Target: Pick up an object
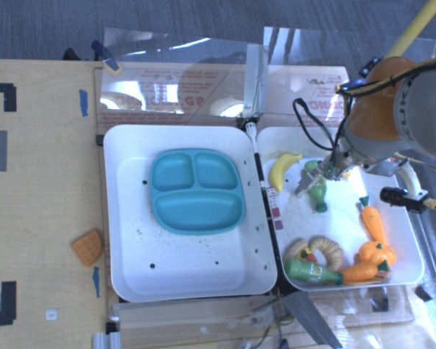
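Note:
My gripper (321, 174) is down in the right bin (414, 257), near its back left part. Directly under and beside it lies a small green toy vegetable (319, 197); I cannot tell whether it is gripped. A yellow banana (282, 169) lies just left of the gripper. Along the right side lies an orange carrot (373, 224), with an orange pepper (376, 254) in front of it. At the front lie a green bottle (312, 271), a second carrot (360, 272) and a tan pretzel (324, 250).
The left bin (123, 195) holds a blue divided plate (196, 190). A small waffle toy (88, 246) lies on the wooden bench left of the bins. Black cables (312, 126) hang from the arm over the back of the right bin.

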Tool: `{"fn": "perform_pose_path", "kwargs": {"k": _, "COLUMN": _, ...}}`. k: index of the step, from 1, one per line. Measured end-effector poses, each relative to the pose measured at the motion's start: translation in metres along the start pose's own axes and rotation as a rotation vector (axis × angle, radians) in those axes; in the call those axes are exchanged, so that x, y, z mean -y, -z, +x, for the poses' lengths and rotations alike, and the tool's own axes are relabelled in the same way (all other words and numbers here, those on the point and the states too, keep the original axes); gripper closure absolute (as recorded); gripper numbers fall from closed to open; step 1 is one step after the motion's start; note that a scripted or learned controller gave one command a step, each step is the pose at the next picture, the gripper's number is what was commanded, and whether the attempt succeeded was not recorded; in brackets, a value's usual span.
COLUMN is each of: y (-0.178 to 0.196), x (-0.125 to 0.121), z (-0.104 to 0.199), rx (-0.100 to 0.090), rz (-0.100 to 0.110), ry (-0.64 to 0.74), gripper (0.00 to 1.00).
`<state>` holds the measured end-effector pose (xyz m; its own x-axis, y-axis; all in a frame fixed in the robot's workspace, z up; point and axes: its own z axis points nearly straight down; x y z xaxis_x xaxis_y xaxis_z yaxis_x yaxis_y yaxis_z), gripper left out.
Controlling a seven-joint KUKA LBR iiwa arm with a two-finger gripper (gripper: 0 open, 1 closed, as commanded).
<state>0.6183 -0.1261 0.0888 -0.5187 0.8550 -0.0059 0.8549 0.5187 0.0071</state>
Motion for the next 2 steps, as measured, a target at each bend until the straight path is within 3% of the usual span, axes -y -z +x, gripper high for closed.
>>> {"fn": "perform_pose_path", "kwargs": {"k": 1, "y": 0.014, "x": -0.003, "z": -0.001, "rx": 0.008, "rz": -0.007, "ry": 0.003, "gripper": 1.00}}
{"fn": "perform_pose_path", "kwargs": {"k": 2, "y": 0.119, "x": -0.047, "z": 0.049, "rx": 0.001, "rz": -0.005, "ry": -0.086, "gripper": 1.00}}
